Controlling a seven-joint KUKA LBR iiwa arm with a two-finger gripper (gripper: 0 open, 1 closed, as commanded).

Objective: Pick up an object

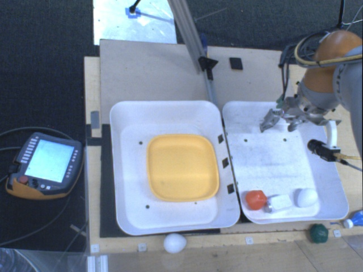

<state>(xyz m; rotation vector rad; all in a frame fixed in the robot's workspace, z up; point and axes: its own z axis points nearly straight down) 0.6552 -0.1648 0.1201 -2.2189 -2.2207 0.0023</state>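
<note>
The gripper [279, 123] is hanging over the far part of the right bin [283, 152], close to its back wall, with the grey arm [334, 81] reaching in from the right. Its two fingers are standing apart, pointing down toward the bin floor, and nothing is sitting between them.

The things to be picked are lying well apart from the gripper, lined up along the near wall of the same bin. An orange-red object [254, 199] is sitting at the left of the row, a small white block [279, 203] is lying just beside it, possibly touching it, and a white ball [307, 197] is resting to the right of the block. The bare white floor between the gripper and this row is lying open, so nothing is blocking the way down to them.

In the left bin [127, 152] a square yellow plate [182, 167] is taking up most of the floor.

Outside the bins, a white egg-shaped thing [174, 243] is sitting on the bench's front edge below the left bin, and a dark green ball [318, 233] is lying beyond the right bin's near corner. A slanted metal pole [187, 21] is standing behind the bins, a small black square [236, 63] is lying on the board near it, and a control pendant [42, 164] is resting on the floor far to the left.
</note>
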